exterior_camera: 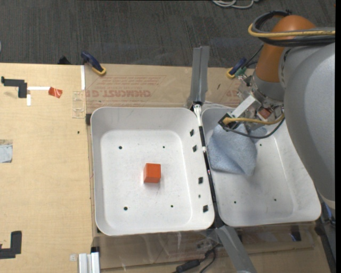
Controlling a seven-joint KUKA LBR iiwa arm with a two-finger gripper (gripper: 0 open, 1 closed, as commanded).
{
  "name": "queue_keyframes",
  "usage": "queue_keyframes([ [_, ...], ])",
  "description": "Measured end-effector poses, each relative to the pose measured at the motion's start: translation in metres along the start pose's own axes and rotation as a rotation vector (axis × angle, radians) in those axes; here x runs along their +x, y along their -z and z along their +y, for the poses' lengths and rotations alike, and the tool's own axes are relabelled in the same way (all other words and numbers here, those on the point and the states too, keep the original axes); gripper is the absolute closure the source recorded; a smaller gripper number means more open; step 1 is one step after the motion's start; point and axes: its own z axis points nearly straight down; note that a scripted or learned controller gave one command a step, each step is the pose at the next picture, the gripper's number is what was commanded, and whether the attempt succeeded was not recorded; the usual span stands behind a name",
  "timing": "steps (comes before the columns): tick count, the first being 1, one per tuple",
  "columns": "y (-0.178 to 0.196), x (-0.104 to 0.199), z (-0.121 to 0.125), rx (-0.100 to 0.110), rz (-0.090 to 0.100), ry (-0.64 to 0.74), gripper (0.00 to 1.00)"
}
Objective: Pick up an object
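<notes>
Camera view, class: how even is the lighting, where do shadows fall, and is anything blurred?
Camera view: soft, even light; the red block casts only a faint shadow in the left bin; the grey cloth shades the right bin slightly; the arm looks soft at close range.

Robotics lab bench. Shown by: grey arm (pixel 311 101) with orange band, entered from 3 o'clock; two white bins, left (pixel 106 213) and right (pixel 298 210), set side by side; cardboard (pixel 144 88) clamped (pixel 93 62) at 11 o'clock; plywood top (pixel 42 170); carpet (pixel 133 26) at 12 o'clock; cables (pixel 234 3).
</notes>
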Motion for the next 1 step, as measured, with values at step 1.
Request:
queue_keyframes([
  [1,0.0323,0.0046,-0.0644,-0.001,0.002,-0.419,1.00],
])
